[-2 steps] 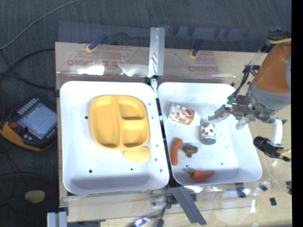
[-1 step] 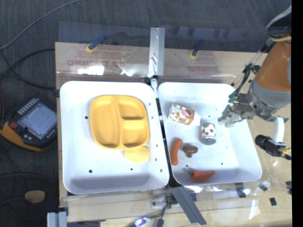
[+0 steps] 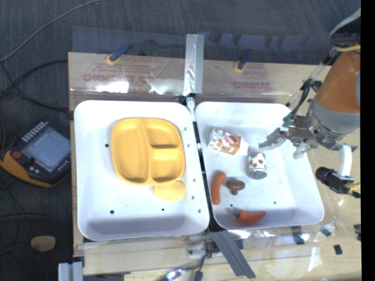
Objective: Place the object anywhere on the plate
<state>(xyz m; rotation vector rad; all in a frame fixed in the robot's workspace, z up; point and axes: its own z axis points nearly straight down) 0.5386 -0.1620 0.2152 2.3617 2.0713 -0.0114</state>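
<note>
Surface (image 3: pixel 85 69): wooden board under both bins, taped plastic sheet at the far edge.
Left bin (image 3: pixel 94 215): white, shallow, carries the plate.
Right bin (image 3: pixel 304 206): white, shallow, carries the loose items.
Arm (image 3: pixel 343 89): grey with orange band, enters from the right, wrist tilted over the right bin's right rim.
Plate (image 3: pixel 146 151): yellow, divided into compartments, in the middle of the left bin, nothing on it; small yellow round piece (image 3: pixel 170 190) touching its near edge.
Hand (image 3: pixel 285 140): above the right bin's right side, fingers spread apart, nothing between them.
Carton (image 3: pixel 225 142): white printed packet, far left part of the right bin.
Can (image 3: pixel 256 164): small tin, just below and left of the hand; probably the nearest target, well apart from the plate.
Sausage (image 3: pixel 217 187): orange, near the bin's left wall.
Brown lump (image 3: pixel 235 185): beside the sausage.
Pepper (image 3: pixel 251 217): red, at the near wall.
Step in hand: approach and grasp, not yet done.
Advice: centre over the can, descend straight, close across its narrow width, lift clear of the divider before crossing to the plate.
</note>
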